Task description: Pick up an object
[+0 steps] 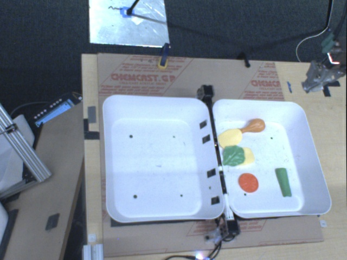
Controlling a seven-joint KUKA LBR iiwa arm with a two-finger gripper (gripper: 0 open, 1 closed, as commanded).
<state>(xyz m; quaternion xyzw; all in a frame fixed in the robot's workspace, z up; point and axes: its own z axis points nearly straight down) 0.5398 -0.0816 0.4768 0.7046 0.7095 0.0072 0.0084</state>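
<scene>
Claw top right, grip state unclear. Right bin: flat red disc, green cylinder.

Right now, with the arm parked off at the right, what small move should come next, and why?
Probably swing the gripper in over the right bin and stop above the green stick. The gripper sits outside the bins, far from every object, so nothing can be grasped yet. The stick lies alone near the right wall, while the yellow and green pieces crowd together by the divider.
</scene>
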